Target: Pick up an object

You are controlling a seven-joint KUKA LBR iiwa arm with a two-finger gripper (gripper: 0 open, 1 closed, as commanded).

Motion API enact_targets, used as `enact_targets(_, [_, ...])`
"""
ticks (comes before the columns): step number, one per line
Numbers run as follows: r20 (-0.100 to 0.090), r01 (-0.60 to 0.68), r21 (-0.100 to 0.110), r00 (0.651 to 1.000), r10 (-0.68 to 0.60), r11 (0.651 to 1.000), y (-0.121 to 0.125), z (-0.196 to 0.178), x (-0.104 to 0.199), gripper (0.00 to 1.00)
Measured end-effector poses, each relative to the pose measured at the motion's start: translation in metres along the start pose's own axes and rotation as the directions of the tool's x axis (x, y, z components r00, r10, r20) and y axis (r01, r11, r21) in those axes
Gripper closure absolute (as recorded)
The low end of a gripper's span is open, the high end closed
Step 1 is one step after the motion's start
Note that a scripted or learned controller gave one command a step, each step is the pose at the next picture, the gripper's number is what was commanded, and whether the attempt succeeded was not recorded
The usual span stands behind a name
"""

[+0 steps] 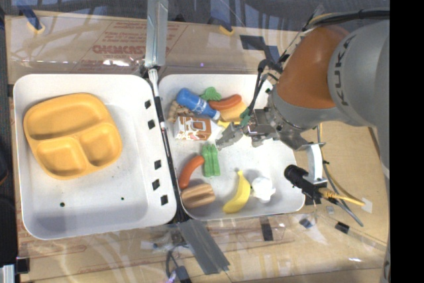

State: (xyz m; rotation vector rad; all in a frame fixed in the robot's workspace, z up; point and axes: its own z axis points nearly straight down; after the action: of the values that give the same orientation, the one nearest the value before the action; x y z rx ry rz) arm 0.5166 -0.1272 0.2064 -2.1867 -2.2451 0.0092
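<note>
I am holding my gripper [228,136], its open state unclear, just right of the carton [192,127], with the upright-lying green toy [211,160] directly below.

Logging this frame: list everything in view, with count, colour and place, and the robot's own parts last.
Bins: 2, white, side by side.
Divided tray: 1, yellow, left bin.
Toy bottle: 1, blue, right bin, rear.
Toy hot dogs: 2, red-orange, one rear, one centre-left.
Carton: 1, brown and white, below bottle.
Green toy: 1, centre.
Banana: 1, yellow, front.
Bun: 1, brown, front left.
White toy: 1, beside banana.
Arm: grey, orange band.
Gripper: over right bin.
</note>
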Motion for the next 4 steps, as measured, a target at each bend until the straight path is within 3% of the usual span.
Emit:
enact_targets(1, [0.003,-0.013,-0.016,1.000,0.013,1.000,-0.028,0.110,-0.019,0.00])
enact_targets(2, [-0.001,-0.098,-0.006,0.995,0.098,0.995,0.023,0.115,-0.012,0.00])
enact_targets(3, [-0.001,-0.096,-0.001,0.995,0.096,0.995,0.022,0.107,-0.013,1.00])
enact_targets(4, [0.000,-0.095,-0.001,0.995,0.095,0.995,0.022,0.107,-0.012,0.00])
